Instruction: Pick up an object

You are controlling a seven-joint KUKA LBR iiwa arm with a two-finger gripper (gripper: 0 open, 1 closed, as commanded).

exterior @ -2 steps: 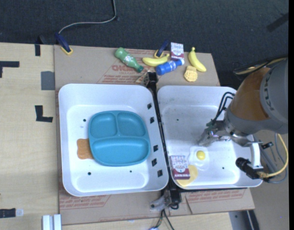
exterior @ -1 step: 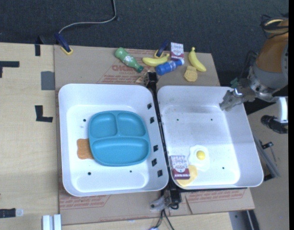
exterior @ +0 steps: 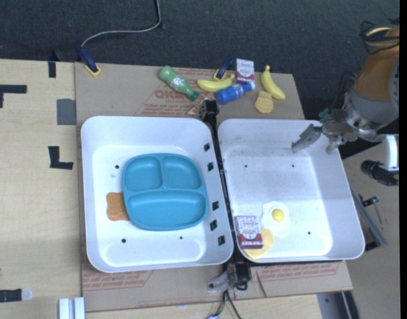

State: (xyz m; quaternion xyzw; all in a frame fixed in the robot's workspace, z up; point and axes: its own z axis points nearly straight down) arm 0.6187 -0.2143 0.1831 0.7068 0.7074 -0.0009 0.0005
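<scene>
Two bins, nothing gripped yet.
End effector [exterior: 317, 139] sits open and empty over the right bin [exterior: 336, 198] top-right rim; nearest candidates, fried egg [exterior: 276, 215] and small carton [exterior: 248, 227], lie well apart at the front wall. Risk: carton overlaps a yellow piece [exterior: 259, 244], fingers may clip the wall. Blue plate [exterior: 165, 191] is in the left bin [exterior: 97, 178].

A dark grey carpeted floor [exterior: 269, 18] fills the top of the view, crossed by a thin pale cable [exterior: 133, 28]. Below it lies a light wooden benchtop [exterior: 27, 178] marked with black tape pieces, with a brown cardboard sheet [exterior: 123, 92] laid flat on top.
</scene>
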